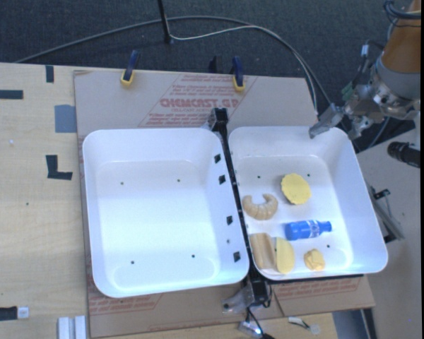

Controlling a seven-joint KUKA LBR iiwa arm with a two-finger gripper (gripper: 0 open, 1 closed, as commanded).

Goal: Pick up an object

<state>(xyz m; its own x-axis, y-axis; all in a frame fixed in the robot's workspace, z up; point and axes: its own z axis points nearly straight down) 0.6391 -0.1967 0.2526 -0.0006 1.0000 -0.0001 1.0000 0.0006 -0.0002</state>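
Observation:
My gripper (337,126) hangs over the far right corner of the right bin (353,162), open with nothing between its fingers. Below it in that bin lie a round yellow piece (295,188), a tan croissant (260,206), a blue bottle (307,229) on its side, a tan bread slice (262,251), a yellow wedge (285,256) and a small yellow lump (314,260). The round yellow piece is the nearest to the gripper, a good way towards the front and left of it.
The left bin (99,189) stands beside the right one, with a black clip-studded divider (228,196) between them. Both rest on a cardboard sheet (191,101) held by two clamps. A cable (290,48) runs across the back towards the arm.

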